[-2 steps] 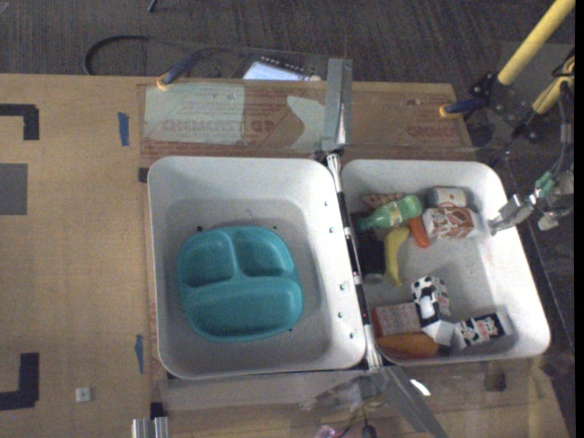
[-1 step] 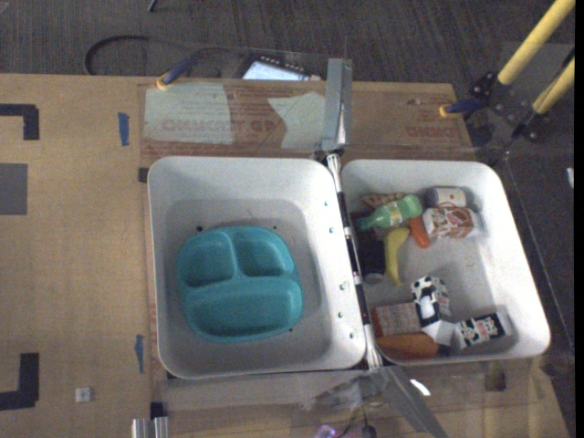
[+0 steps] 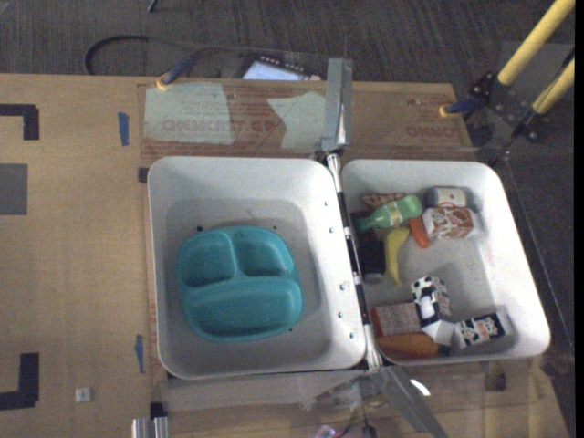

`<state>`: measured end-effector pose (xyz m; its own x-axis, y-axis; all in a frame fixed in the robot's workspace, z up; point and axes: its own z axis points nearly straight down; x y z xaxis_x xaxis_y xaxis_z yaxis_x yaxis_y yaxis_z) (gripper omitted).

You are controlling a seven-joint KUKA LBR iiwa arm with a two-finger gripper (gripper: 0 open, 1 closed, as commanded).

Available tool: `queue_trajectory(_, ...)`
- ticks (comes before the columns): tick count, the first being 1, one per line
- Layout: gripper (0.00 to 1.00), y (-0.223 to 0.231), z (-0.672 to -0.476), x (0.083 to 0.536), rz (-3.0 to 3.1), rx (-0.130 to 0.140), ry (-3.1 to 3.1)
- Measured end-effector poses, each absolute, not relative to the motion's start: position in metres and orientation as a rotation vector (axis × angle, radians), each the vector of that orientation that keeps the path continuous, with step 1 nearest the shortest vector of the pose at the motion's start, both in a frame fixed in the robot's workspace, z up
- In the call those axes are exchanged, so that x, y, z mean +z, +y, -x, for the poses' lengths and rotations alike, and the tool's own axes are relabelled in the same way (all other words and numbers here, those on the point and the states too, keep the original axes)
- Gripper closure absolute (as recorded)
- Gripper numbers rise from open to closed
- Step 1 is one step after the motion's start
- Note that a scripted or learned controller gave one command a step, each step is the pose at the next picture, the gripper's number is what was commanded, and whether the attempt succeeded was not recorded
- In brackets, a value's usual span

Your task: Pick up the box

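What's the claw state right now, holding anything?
Claw: cannot be told from the camera view; no box seen held.

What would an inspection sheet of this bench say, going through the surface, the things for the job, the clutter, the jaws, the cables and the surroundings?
Surface: brown bench with blue tape marks, bearing the left bin and the right bin.
Job's things: several small cartons in the right bin, including a brown and white box and a cow-patterned box; which one is meant, cannot tell.
Clutter: teal divided plate in the left bin; green bottle, banana and other toy food in the right bin.
Jaws: nothing seen.
Cables: black cable looped on the floor beyond the bench.
Surroundings: dark carpet, yellow poles at upper right.
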<state>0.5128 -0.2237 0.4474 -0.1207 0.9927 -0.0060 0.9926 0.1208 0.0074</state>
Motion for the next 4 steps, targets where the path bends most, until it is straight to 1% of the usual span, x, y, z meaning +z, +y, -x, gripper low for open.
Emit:
queue_trajectory(1,1.0,-0.201,-0.485,0.383,-2.231,0.0,2.212)
queue_trajectory(2,1.0,-0.156,-0.498,0.374,-1.825,0.001,2.555)
queue_trajectory(3,1.0,-0.004,-0.577,0.374,-1.868,0.004,2.521)
queue_trajectory(4,1.0,0.146,-0.589,0.27,-1.9,0.0,2.503)
